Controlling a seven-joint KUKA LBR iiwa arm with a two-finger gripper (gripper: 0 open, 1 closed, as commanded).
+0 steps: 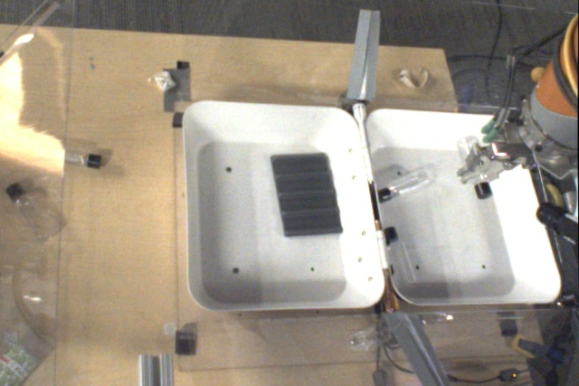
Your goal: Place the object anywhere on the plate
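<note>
A dark grey ribbed plate (308, 194) lies flat in the middle of the left bin (208, 221). The object, a small clear tube with a black cap (403, 184), lies on its side in the right bin (470, 276), near that bin's left wall. My gripper (479, 169) hangs over the upper right part of the right bin, some way to the right of the tube and apart from it. Nothing shows in the gripper.
A grey upright post (366, 50) stands at the back between the two bins. Another small capped tube (89, 160) lies on the wooden bench far left, beside clear plastic pieces (32, 212). Cables (552, 221) run along the right bin's right side.
</note>
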